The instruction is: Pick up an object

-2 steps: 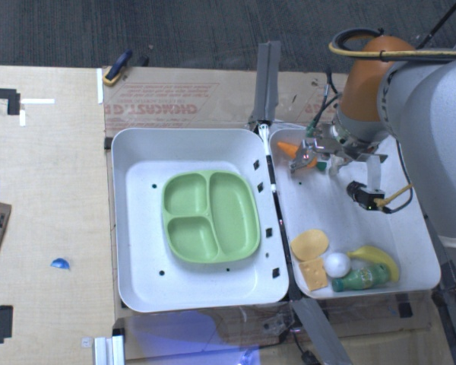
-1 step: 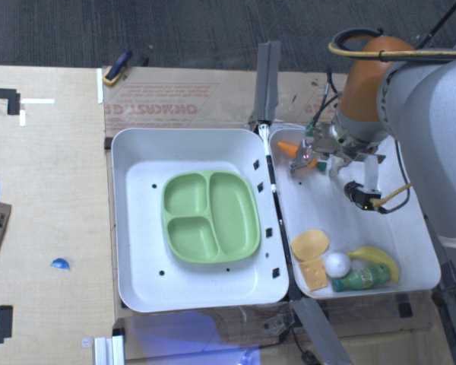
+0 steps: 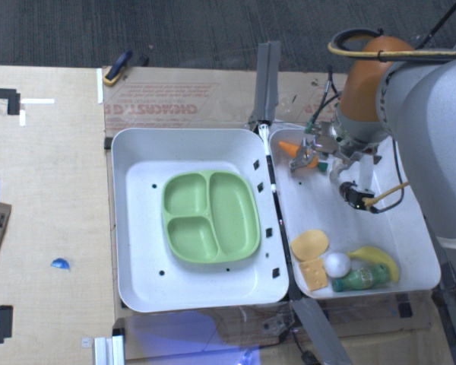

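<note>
Left bin (image 3: 129, 204): you've got a green divided plate (image 3: 211, 216) inside.
Right bin (image 3: 410, 268): orange carrot (image 3: 291, 147) at the far end, by your gripper (image 3: 313, 155); banana (image 3: 377, 260), white ball (image 3: 336, 265) near.
Jaws: you can't tell.
Surface (image 3: 45, 196): pale wood.

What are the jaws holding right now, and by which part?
Cannot be told: the gripper is low over the orange object in the right bin, its grip hidden.

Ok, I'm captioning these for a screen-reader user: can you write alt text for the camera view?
A grey robot arm reaches into the right white bin, its gripper low over an orange object at the far end. A banana, white ball and green bottle lie at the near end; the left bin holds a green divided plate.
</note>
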Controlling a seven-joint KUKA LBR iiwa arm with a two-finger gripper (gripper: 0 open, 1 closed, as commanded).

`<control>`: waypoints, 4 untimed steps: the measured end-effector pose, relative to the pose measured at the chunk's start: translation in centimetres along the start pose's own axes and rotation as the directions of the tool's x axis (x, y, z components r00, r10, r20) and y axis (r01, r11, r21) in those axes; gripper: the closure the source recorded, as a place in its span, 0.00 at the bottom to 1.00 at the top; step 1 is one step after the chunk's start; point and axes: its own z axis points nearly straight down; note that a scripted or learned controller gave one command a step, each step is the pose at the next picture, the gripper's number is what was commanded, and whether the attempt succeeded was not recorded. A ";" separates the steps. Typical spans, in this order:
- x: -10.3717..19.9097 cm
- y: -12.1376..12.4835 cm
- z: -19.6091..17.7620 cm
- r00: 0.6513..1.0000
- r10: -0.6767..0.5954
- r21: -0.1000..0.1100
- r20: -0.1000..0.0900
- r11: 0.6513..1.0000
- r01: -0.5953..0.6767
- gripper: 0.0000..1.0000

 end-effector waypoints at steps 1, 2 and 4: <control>0.0 -0.1 0.0 0.991 0.131 0.008 0.000 0.991 -0.131 0.00; -0.2 0.0 0.0 0.997 0.071 0.003 0.003 0.997 -0.071 0.00; 9.0 -1.7 -10.1 0.990 0.139 -0.015 -0.001 0.990 -0.139 1.00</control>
